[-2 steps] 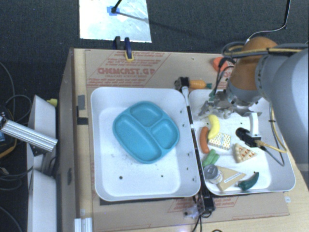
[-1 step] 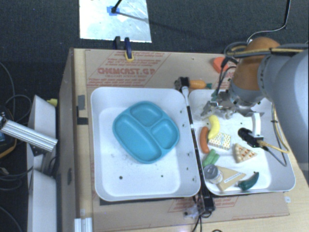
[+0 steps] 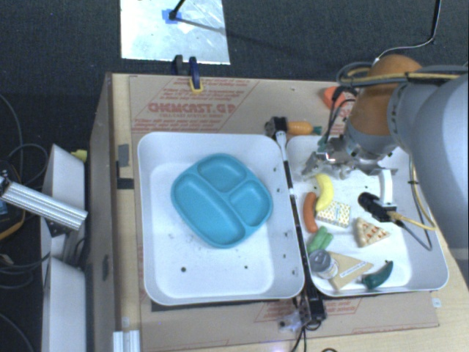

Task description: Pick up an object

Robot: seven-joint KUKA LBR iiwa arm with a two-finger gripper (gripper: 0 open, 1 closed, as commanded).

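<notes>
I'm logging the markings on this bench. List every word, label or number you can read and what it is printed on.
"CHEMCAST GP": red print on the brown sheet under the bins, as best I can read it.
The smaller red lines around it are too blurred to read.
I see no readable text on the blue plate or the toy food.

bench (image 3: pixel 212 105), left bin (image 3: pixel 157 218), right bin (image 3: pixel 429 266)
</notes>
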